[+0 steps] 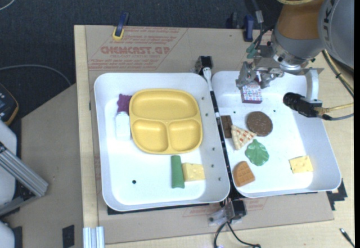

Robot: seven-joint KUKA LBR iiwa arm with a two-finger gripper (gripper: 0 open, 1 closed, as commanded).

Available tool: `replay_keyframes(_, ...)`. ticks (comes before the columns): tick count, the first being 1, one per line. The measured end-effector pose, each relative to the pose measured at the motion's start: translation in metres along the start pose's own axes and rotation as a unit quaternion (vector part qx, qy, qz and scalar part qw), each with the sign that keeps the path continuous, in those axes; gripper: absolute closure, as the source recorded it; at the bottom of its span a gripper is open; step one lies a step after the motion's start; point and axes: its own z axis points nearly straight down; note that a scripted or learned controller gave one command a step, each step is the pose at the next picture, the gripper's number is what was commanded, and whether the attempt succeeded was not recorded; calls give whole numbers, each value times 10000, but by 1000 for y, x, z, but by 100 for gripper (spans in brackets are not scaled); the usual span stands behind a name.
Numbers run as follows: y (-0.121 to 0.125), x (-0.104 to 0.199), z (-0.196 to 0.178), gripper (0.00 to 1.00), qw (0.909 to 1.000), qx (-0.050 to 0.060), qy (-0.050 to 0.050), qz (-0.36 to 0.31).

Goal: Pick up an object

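My gripper [252, 82] hangs over the back left part of the right bin [323, 145], below the grey wrist and its orange band. A small pink-and-white packet [251, 94] sits between its two fingertips, and the fingers are shut on its top. In front of it lie a brown round cookie [259, 123], a yellow waffle-patterned wedge [242, 136], a green leaf-shaped piece [257, 152], a tan biscuit [243, 173], a dark brown bar [226, 126] and a yellow cheese block [301, 165].
The left bin [109, 185] holds a yellow divided plate [165, 119], a white bottle [122, 126], a purple piece [124, 101], a green stick [178, 172] and a yellow block [194, 171]. A black cylinder [301, 104] on the arm overhangs the right bin.
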Motion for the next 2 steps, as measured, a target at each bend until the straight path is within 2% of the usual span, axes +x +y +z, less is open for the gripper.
replay_keyframes(1,5,-6,-9,100,10000,-29,-6,3)
replay_keyframes(2,1,-12,9,100,10000,9,1,6)
